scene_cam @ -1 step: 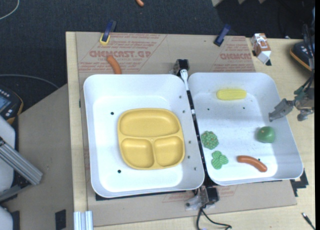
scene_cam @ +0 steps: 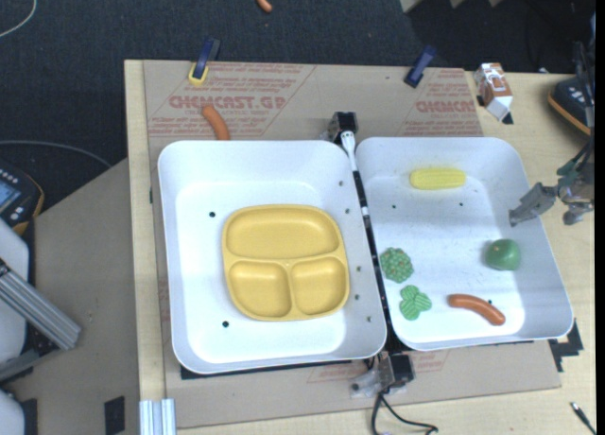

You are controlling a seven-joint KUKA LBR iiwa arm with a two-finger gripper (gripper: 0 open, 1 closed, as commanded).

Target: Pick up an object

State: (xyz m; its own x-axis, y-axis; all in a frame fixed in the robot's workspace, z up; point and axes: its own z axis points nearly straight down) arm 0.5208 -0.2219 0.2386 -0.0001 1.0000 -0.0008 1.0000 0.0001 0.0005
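Jaws at the right bin's (scene_cam: 529, 324) far edge stand spread, holding nothing. Nearest in this bin lie a sausage (scene_cam: 475, 307) and two green pieces, then a green ball (scene_cam: 503, 254), farthest a corn cob (scene_cam: 438, 179).

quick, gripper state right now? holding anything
gripper: at the right bin's right edge, nothing between its fingers; open or shut cannot be told.
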